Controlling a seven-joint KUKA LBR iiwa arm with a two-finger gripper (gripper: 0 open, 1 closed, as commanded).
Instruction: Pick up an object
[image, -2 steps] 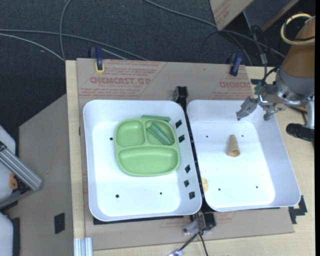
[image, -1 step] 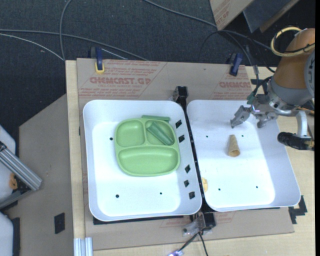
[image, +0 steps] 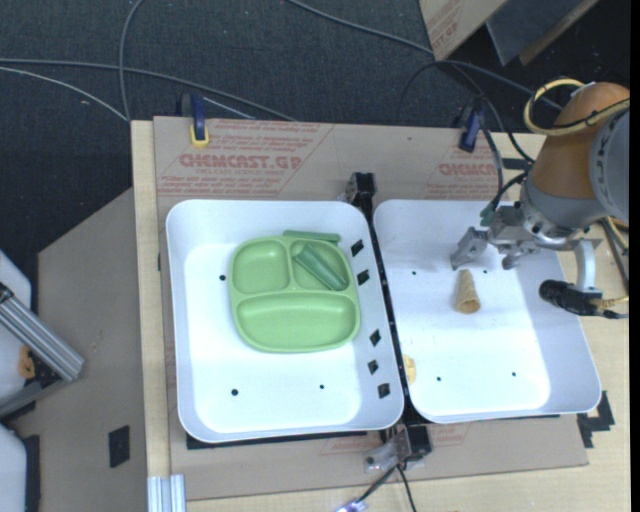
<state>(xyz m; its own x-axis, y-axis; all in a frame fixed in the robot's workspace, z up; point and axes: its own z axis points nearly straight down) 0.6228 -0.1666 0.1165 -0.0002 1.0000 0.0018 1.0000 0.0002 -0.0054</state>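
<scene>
Cone (image: 467, 292) — just below gripper (image: 487, 250)

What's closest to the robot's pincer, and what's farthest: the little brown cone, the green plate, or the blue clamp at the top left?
1. The little brown cone, just below the pincer in the right bin.
2. The green plate, over in the left bin.
3. The blue clamp, at the board's far top-left corner.
</scene>
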